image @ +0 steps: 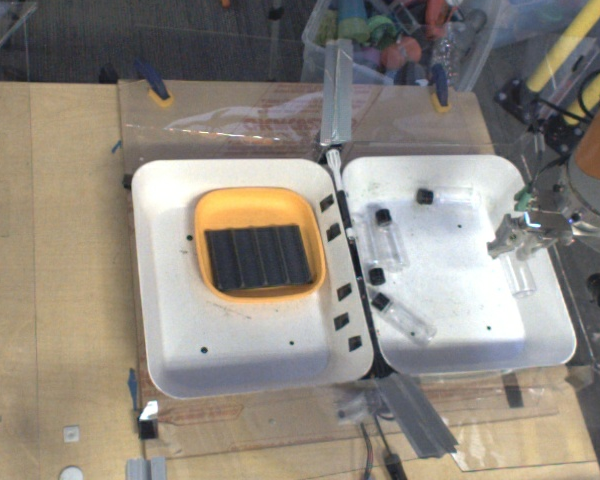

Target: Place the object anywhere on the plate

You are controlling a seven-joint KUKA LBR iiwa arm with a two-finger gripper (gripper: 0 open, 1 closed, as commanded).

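Observation:
An orange plate point(242, 199) lies in the left bin point(170, 298) with a dark ribbed slab point(258, 256) flat on it. The right bin point(460, 343) holds clear plastic tubes with black caps: one upright-lying near the divider point(386, 234), one slanted lower down point(404, 317), one toward the back point(442, 198). My gripper point(516, 240) hovers over the right bin's right side. A further clear tube point(521, 276) shows just under it; whether it is gripped or lying on the bin floor is unclear.
A metal divider point(342, 258) with black clips runs between the bins. A small loose black cap point(376, 275) sits near it. Behind the bench stands a clear tub of coloured toys point(400, 13). Cables hang at the right edge.

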